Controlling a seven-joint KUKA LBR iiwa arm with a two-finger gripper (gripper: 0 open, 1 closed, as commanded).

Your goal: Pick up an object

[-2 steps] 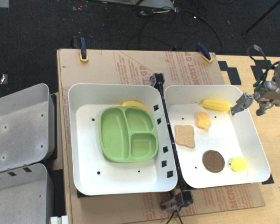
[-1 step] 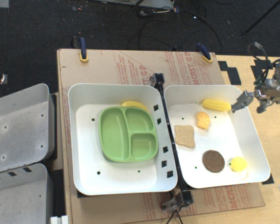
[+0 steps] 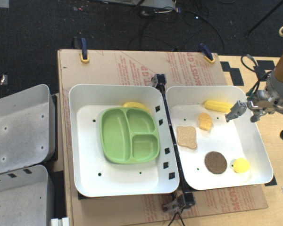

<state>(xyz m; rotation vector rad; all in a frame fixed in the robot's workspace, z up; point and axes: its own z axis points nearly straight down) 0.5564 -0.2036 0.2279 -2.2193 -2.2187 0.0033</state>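
Note:
The right bin [image 3: 259, 140] holds a long yellow piece [image 3: 217, 106] at the back, a small orange piece [image 3: 205, 122], a slice of bread [image 3: 187, 137], a brown round disc [image 3: 216, 162] and a small yellow ball [image 3: 240, 165]. My gripper [image 3: 244, 114] hangs over the bin's back right part, just right of the long yellow piece. It is open, with nothing between its fingers [image 3: 235, 111].
The left bin [image 3: 85, 126] holds a green divided plate [image 3: 130, 135] with a yellow item [image 3: 135, 105] peeking out behind it. A black divider [image 3: 169, 135] runs between the bins. Two more white trays [image 3: 19, 126] lie off the bench at the left.

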